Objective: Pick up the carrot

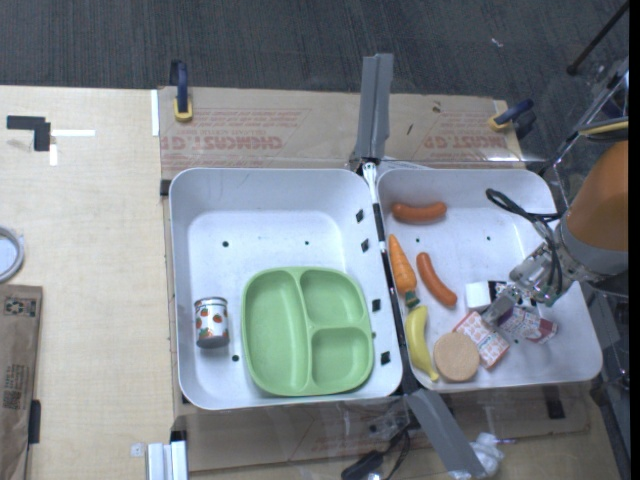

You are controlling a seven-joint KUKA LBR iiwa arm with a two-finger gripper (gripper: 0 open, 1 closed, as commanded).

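The carrot (401, 264) is orange and tapered, with a small green stub at its near end. It lies lengthwise against the left wall of the right bin (545, 373). My gripper (508, 306) hangs low over the right half of that bin, above a red and white packet (484, 338), well to the right of the carrot. The grey arm with its orange band (608, 204) comes in from the right edge. Nothing shows between gripper and carrot except a short sausage (436, 279).
The right bin also holds a longer sausage (418, 211) at the back, a banana (417, 340), a round tan biscuit (457, 357) and a white block (476, 293). In the left bin (190, 268) sit a green divided plate (307, 330) and a small can (211, 322).
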